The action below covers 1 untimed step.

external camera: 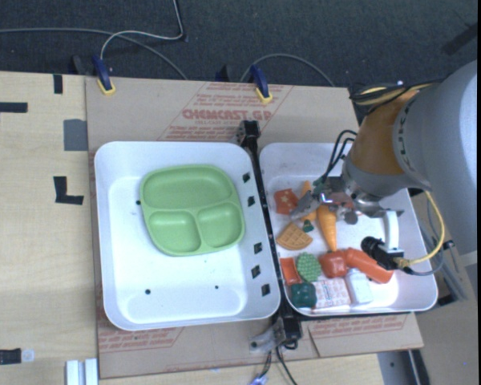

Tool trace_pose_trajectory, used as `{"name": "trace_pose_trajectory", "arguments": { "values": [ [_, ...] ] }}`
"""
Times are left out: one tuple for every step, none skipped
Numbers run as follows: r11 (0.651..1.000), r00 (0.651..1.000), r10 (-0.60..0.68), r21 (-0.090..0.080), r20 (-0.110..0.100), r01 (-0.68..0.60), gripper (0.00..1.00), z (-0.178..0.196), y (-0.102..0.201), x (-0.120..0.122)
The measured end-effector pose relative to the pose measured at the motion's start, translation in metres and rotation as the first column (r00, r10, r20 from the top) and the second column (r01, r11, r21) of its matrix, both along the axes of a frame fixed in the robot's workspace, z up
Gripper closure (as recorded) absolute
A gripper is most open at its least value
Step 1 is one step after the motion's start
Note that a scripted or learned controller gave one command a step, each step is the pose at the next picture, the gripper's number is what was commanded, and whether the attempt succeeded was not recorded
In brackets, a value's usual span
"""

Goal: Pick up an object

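My gripper (327, 201) is low in the right bin (417, 295), near its middle, with the grey arm and its orange band (377, 143) coming in from the right. Directly under and in front of it lies an orange carrot (329, 229). A small red piece (284, 200) sits just left of the gripper, and a tan waffle (294, 236) lies below that. Nothing can be seen lifted off the bin floor.
More toy food crowds the right bin's front: a red-orange piece (367, 265), a red block (334, 263), a green piece (308, 265), a dark green piece (302, 296) and a white packet (333, 293). The left bin (112, 215) holds a green divided plate (192, 209).
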<state>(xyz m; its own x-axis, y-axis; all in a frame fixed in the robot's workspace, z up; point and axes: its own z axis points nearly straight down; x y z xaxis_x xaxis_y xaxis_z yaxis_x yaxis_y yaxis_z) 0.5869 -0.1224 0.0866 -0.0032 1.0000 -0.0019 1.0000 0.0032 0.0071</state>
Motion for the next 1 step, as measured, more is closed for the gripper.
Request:
{"name": "trace_pose_trajectory", "arguments": {
  "values": [
    [1.0, 1.0, 0.0, -0.001, -0.003, 0.0, 1.0, 0.0091, -0.0002, -0.0007]
  ]
}}
